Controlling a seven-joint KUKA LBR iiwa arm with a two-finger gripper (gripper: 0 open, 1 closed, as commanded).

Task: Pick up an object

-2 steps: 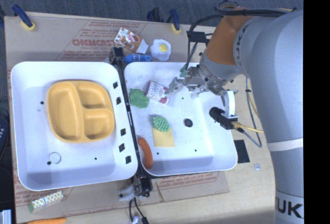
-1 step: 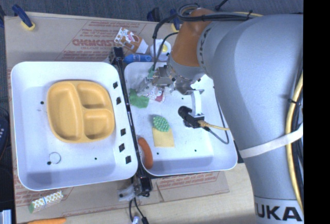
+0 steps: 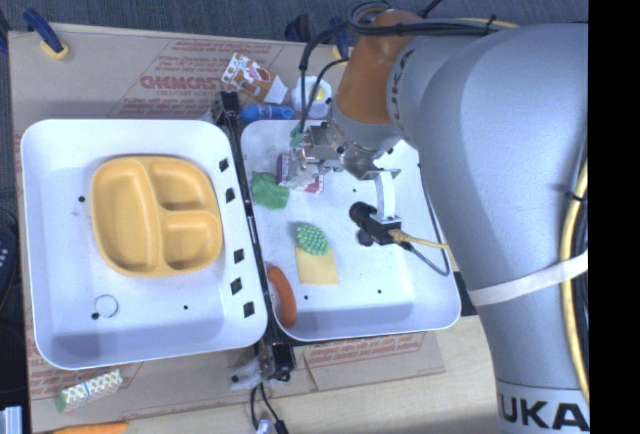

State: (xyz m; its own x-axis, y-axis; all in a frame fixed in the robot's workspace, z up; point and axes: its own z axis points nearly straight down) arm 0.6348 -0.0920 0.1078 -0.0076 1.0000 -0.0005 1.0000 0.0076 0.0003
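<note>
In the right shallow white plastic bin [image 3: 425,307], my claw [image 3: 303,165] hangs at 12 o'clock above the green dimpled ball [image 3: 312,239]; claw state cannot be determined.

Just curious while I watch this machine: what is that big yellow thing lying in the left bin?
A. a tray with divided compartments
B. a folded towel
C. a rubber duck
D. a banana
A: the yellow tray in the left bin has raised ridges splitting it into separate compartments, one large and two smaller, and it lies flat on the bin floor.
</note>
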